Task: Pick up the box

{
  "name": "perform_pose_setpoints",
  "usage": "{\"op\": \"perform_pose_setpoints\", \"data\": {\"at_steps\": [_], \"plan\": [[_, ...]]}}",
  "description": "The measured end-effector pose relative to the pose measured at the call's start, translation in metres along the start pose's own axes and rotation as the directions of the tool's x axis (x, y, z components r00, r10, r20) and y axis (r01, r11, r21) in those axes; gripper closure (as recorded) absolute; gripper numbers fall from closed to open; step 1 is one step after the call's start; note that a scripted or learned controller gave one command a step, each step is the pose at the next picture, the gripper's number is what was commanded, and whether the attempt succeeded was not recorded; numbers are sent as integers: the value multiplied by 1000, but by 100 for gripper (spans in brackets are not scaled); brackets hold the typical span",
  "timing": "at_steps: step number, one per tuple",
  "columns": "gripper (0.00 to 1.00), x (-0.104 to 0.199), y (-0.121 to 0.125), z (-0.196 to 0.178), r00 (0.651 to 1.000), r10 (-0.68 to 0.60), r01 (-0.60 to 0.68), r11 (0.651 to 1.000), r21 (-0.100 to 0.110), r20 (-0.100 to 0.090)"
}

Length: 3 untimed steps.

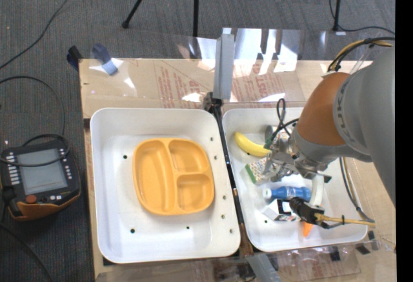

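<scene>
A small box (256, 173) with a green and white print lies flat in the right bin (258, 242), just below a banana (250, 145). My gripper (278, 162) hangs low over the bin's middle, right beside the box's right edge, under the orange wrist band (326, 116). The wrist hides the gripper's tips, and I see nothing held between them.
In the right bin there are also a blue tube (288, 192), a small white and black carton (279, 211), a white bottle (316, 191) and an orange pen (308, 229). An orange divided plate (173, 175) lies in the left bin (110, 210).
</scene>
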State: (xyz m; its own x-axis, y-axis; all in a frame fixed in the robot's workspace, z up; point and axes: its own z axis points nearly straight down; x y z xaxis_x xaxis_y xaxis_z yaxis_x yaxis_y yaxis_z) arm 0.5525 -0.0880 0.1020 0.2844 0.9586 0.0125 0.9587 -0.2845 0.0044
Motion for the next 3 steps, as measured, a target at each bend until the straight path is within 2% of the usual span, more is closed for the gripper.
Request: {"op": "perform_pose_setpoints", "data": {"at_steps": [1,2,3], "plan": [[0,0,0,0,1000,0,0,1000,0,0],[0,3,17,-52,1000,24,-24,1000,10,13],[0,5,-1,17,999,44,-44,999,11,13]]}}
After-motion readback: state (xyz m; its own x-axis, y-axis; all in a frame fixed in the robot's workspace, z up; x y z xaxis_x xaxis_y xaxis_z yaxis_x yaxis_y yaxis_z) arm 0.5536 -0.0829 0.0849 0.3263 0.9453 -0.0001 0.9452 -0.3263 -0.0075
